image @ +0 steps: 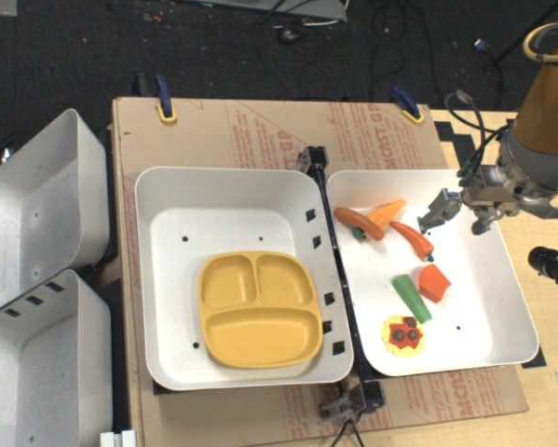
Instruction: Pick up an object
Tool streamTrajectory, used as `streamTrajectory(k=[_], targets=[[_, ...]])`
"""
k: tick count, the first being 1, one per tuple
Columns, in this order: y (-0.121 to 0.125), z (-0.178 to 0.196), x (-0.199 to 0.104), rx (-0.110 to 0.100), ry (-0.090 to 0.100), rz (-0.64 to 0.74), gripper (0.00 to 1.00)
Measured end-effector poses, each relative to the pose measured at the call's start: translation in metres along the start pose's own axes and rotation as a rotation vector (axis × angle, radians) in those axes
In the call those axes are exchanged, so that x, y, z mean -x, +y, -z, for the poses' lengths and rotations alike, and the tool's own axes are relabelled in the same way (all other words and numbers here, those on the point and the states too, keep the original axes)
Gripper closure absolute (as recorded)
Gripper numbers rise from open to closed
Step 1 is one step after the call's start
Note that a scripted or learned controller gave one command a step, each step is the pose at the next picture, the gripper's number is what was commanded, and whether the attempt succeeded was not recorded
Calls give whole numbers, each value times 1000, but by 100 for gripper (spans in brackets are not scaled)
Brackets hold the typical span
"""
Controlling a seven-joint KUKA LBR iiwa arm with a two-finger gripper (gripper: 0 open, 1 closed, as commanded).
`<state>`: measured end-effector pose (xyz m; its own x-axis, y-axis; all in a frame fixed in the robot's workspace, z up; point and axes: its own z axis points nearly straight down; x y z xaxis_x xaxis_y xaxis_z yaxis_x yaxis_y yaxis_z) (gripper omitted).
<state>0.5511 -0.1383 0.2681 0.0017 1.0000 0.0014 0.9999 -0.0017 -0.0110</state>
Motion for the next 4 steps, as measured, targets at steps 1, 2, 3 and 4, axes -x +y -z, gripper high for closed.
streamTrajectory(k=[1, 2, 3, 4], targets=[[2, 6, 0, 10, -2, 2, 0], [-3, -40, -5, 6, -1, 1, 0], [-3, -84, -2, 6, -1, 0, 0], [-1, -134, 7, 7, -1, 0, 0]])
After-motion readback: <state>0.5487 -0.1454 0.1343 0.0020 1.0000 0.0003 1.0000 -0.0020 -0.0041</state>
